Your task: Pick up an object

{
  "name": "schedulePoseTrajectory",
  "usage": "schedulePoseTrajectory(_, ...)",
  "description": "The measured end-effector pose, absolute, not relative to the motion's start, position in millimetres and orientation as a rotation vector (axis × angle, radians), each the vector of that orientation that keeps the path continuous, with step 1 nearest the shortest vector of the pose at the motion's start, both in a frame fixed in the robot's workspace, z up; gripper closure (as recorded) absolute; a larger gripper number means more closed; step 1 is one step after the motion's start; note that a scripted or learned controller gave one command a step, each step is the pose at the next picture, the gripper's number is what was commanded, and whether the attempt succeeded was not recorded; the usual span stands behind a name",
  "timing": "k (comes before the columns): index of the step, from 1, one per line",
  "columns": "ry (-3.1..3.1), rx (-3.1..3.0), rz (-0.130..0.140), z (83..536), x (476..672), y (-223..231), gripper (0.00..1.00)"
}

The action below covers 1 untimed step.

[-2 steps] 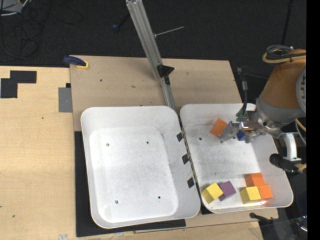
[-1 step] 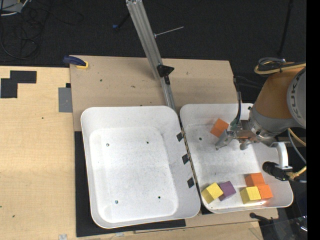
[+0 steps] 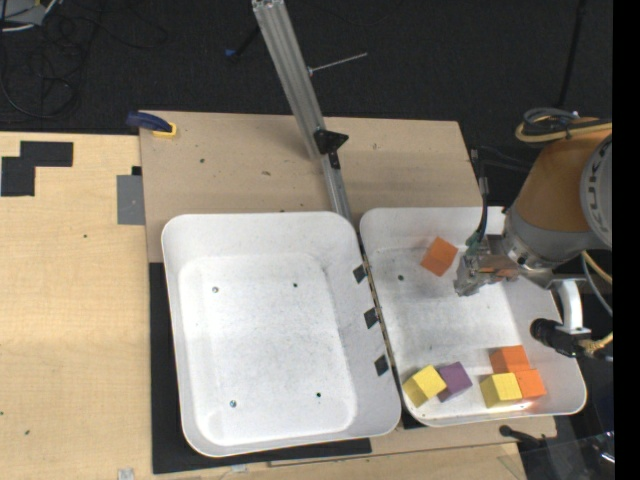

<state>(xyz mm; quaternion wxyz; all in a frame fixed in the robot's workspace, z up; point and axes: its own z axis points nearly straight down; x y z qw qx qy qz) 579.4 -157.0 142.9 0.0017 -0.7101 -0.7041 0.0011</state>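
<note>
The gripper [image 3: 474, 273] hangs low in the right bin [image 3: 440, 408], just beside the orange block [image 3: 439, 256]; whether they touch is unclear, and its fingers are too small to read as open or closed. Nearer the bin's front wall sit a yellow cube [image 3: 427, 383] touching a purple cube [image 3: 455, 378], and a yellow-and-orange cluster [image 3: 512, 375]. The left bin [image 3: 200, 238] lies alongside.

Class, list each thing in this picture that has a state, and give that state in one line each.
Orange cube: tilted, beside the tool, in the right white bin.
Yellow cube, purple cube: resting, touching.
Yellow block, two orange blocks: clustered near the corner.
</note>
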Motion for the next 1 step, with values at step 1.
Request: schedulePoseTrajectory(1, -2.213, -2.234, -0.003, 204.9, 576.7, -162.9, 1.00)
